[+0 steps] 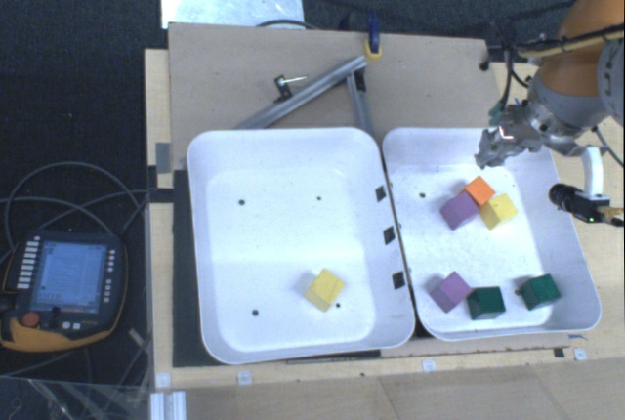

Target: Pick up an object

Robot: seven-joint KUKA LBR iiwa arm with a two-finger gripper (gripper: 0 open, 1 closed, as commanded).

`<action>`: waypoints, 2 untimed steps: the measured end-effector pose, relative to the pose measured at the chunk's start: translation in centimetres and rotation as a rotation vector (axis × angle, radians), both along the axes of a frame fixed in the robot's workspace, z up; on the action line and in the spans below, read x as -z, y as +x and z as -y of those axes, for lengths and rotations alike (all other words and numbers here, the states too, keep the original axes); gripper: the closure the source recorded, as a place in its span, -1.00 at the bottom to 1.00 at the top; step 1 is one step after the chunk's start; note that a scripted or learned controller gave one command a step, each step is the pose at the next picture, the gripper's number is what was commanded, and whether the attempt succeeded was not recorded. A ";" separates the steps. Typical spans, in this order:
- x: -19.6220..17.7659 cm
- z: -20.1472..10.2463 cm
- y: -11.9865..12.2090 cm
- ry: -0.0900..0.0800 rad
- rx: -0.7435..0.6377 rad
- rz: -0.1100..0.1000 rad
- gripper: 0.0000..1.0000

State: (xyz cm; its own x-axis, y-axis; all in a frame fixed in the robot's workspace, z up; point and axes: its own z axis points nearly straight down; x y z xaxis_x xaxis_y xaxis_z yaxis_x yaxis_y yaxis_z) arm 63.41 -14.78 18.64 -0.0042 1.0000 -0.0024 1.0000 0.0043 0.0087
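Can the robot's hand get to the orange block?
Probably yes. The hand is just above the orange block in the right bin, and the block's top is uncovered, though purple and yellow blocks touch it.

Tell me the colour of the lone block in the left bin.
Yellow block, clearest in the camera view, near the left bin's front.

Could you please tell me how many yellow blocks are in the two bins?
2. One yellow block lies alone in the left bin; the other yellow block sits in the right bin, touching the orange block. None seems hidden.

Jaws hover above the orange cube in the right bin.
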 end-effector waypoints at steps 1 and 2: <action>-4.6 0.1 0.7 0.001 -0.001 -0.001 1.00; -7.5 0.1 0.8 0.001 -0.001 -0.003 1.00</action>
State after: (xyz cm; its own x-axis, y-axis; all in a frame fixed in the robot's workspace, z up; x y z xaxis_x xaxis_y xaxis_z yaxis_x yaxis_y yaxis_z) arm 64.23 -14.89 26.13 -0.0053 1.0000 -0.0011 1.0000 0.0053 0.0058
